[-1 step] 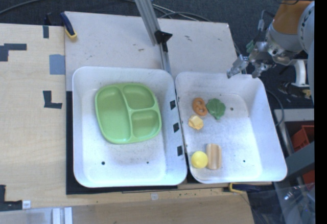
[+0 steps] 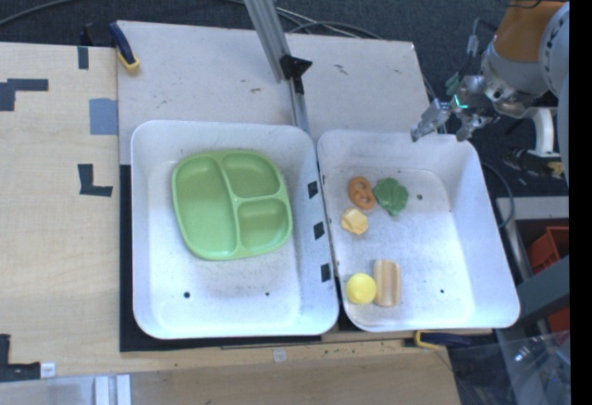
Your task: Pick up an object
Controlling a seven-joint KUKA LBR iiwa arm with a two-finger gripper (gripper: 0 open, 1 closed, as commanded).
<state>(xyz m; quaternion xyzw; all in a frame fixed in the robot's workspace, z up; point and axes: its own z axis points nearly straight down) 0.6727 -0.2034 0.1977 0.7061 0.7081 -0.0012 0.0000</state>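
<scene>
Yellow ball [image 2: 361, 288] and tan block [image 2: 387, 282] lie low in the right bin [image 2: 462, 237].
My end effector [image 2: 442, 121] hovers over its far rim, grip state unclear; I'd descend squarely over one item, away from neighbours.

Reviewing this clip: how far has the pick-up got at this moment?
Nothing looks done yet. All the small items lie in the right bin: an orange piece, a green piece, a pale yellow piece, a yellow ball and a tan block. The gripper sits above that bin's far rim with nothing between its fingers. The left bin holds a green divided plate. Descent, grasp and lift remain.
</scene>
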